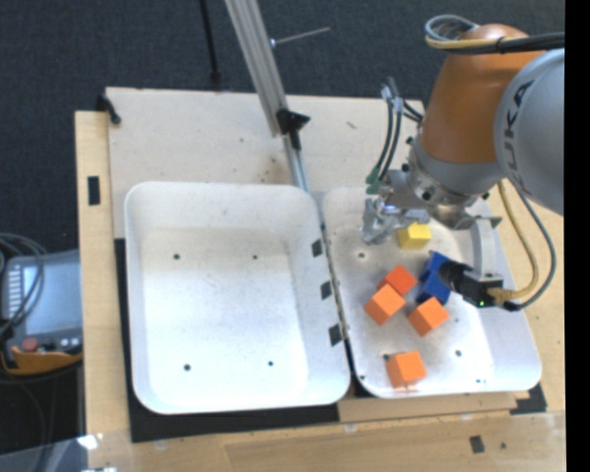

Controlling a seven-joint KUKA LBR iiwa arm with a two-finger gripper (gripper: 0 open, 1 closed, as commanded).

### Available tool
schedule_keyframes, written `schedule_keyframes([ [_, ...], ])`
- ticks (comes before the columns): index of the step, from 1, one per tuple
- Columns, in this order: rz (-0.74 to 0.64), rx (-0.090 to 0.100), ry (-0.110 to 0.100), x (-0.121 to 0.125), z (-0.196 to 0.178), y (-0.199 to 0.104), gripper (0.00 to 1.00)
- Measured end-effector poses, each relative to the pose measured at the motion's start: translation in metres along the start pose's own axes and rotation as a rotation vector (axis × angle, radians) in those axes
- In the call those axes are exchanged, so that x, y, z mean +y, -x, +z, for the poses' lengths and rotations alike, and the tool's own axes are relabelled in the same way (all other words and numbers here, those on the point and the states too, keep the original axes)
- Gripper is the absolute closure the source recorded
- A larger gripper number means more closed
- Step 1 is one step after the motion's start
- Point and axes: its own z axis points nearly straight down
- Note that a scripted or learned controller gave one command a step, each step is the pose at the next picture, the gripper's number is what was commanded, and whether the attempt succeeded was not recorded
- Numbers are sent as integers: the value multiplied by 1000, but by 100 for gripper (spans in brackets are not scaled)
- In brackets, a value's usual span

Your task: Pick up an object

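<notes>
The grey-and-orange arm's two-finger gripper [379, 219] is hanging over the upper part of the right shallow white bin [511, 362], in the frame's right half; how its claw stands cannot be told. A small yellow block [414, 233] is lying just beside it. Four orange cubes [384, 304] are clustering lower down around a blue block [436, 275].

Dark carpet floor [39, 37], wooden bench [177, 126]

Pincer [378, 220] over right bin [511, 362] (beside yellow block [414, 233]); four orange cubes [384, 304].
</notes>
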Motion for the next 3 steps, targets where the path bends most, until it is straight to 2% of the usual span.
schedule_keyframes([
  [1, 1, 0, -2, 20, 17, -46, 100],
  [2, 1, -1, 0, 54, 31, -79, 100],
  [3, 3, -3, -1, 75, 38, -112, 100],
])
